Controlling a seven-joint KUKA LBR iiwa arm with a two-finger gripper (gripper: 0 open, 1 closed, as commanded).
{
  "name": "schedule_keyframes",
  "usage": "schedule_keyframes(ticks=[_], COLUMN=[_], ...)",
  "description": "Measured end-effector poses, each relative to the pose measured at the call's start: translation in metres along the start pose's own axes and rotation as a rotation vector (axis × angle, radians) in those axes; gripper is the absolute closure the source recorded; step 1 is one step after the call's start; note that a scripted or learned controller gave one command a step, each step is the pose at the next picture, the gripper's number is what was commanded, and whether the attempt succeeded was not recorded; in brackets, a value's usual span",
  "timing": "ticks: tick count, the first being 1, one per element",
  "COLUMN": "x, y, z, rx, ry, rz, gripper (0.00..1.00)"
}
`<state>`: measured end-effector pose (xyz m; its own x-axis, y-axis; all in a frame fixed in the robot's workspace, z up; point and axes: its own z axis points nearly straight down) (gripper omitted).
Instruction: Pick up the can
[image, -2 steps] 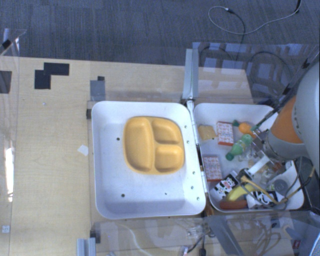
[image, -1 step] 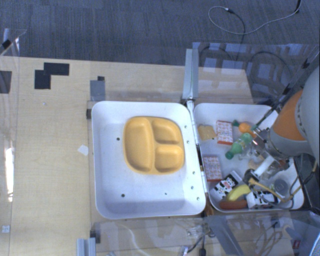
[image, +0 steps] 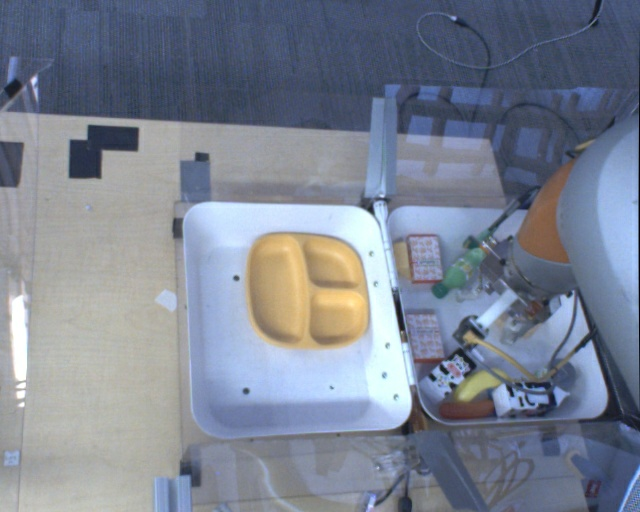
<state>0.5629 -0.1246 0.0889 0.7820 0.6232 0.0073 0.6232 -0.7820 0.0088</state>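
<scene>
Two red-and-white patterned items lie along the left side of the right bin (image: 598, 405), one (image: 424, 258) at the back and one (image: 424, 336) nearer the middle. Either may be the can on its side; I cannot tell which. My gripper (image: 508, 318) hangs over the middle of the right bin, to the right of both items and apart from them. Nothing shows between its tips. A green bottle (image: 458, 272) lies just to the upper left of the gripper.
The left bin (image: 215, 400) holds a yellow divided plate (image: 305, 290). At the front of the right bin lie a black-and-white toy (image: 450, 372), a banana (image: 478, 386), a red sausage (image: 466, 409) and another black-and-white item (image: 530, 399).
</scene>
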Motion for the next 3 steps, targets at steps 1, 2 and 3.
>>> schedule_keyframes(ticks=[1, 2, 3], x=[0.004, 0.061, 0.072], y=[0.000, 0.041, 0.054], z=[-0.012, -0.020, -0.159], rx=[-0.003, 0.005, 0.002], ry=[0.005, -0.005, -0.002], rz=[-0.012, -0.030, -0.100], gripper=[1.00, 1.00, 1.00])
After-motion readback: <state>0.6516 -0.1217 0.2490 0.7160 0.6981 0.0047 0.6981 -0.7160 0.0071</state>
